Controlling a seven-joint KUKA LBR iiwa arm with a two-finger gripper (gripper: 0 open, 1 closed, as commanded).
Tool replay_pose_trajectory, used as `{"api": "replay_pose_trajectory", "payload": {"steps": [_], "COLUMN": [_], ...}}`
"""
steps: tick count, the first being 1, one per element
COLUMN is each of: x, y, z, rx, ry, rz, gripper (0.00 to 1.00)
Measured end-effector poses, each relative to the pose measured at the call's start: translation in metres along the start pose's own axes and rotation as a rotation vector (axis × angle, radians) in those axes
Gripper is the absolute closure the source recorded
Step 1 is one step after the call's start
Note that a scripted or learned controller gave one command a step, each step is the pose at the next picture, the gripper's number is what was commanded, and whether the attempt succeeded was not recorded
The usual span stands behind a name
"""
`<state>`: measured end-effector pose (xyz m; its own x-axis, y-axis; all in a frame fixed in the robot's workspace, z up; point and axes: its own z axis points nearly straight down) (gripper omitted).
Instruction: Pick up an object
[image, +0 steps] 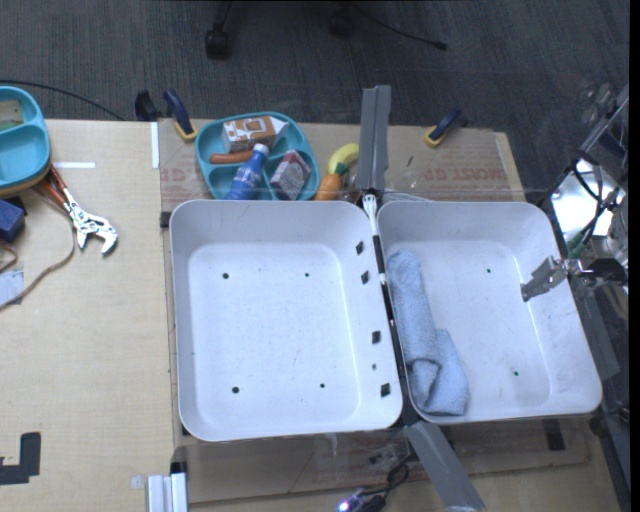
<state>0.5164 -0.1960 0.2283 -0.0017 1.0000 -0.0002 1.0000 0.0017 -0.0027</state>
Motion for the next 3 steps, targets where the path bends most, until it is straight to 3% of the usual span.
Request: {"api": "replay_pose_trajectory", "payload": {"steps": [1,2,3], "x": [-0.026,0.096,0.042], "y": [-0.039,-0.023,-0.004], "z": [0.068,0.137,0.037], "rx": [0.000,0.000,-0.002], "ry": [0.001,0.000,-0.001], "rz": [0.069,0.281,0.387], "gripper": [0.00,0.00,0.00]}}
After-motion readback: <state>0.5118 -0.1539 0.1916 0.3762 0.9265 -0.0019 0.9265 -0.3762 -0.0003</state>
